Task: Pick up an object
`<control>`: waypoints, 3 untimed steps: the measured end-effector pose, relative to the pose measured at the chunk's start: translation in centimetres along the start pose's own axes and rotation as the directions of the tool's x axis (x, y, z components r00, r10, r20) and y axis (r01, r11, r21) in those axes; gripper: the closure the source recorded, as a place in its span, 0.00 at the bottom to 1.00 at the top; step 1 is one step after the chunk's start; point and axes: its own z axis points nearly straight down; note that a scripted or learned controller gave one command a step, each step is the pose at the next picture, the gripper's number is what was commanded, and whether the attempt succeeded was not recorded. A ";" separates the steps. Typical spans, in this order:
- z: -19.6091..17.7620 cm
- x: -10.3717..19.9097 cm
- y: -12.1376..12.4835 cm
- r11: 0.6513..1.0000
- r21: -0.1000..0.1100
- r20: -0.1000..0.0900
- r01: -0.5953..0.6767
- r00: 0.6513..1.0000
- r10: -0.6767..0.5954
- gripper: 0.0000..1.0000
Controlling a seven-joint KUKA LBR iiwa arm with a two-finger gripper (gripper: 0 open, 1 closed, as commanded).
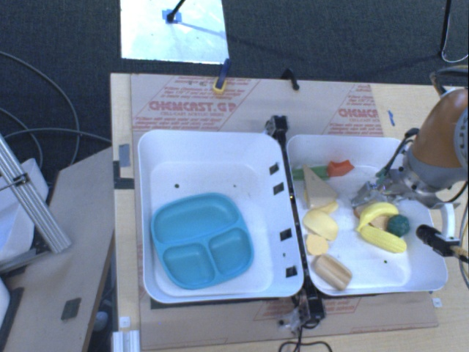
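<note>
Reaching in from the right, the arm [440, 141] hung low over the right bin [421, 273], its gripper [372, 193] down among the toy food near the bin's middle. Whether the fingers were open or shut could not be told, since they were small and dark against the clutter, and nothing could be seen between them. No one object was named by the task; the nearest candidates were the banana [375, 213], just below the gripper and perhaps touching it, the corn [385, 239] lying against the banana, and a dark green ball [399, 225] tucked between them. Farther left lay a cheese wedge [316, 185], an orange piece [339, 169], two pale chips [321, 224] and a bread roll [332, 271]. The left bin [212, 149] bore a blue tray [201, 238], well apart from the gripper. The risk, as I judged it, came from crowding: the banana, corn and ball sat so close that closing fingers might catch two things, or nudge the curved banana aside and close on nothing. The ball could also roll away if bumped.
</note>
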 end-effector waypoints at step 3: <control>-0.6 -0.6 -8.8 1.000 -0.023 0.008 0.000 1.000 0.001 1.00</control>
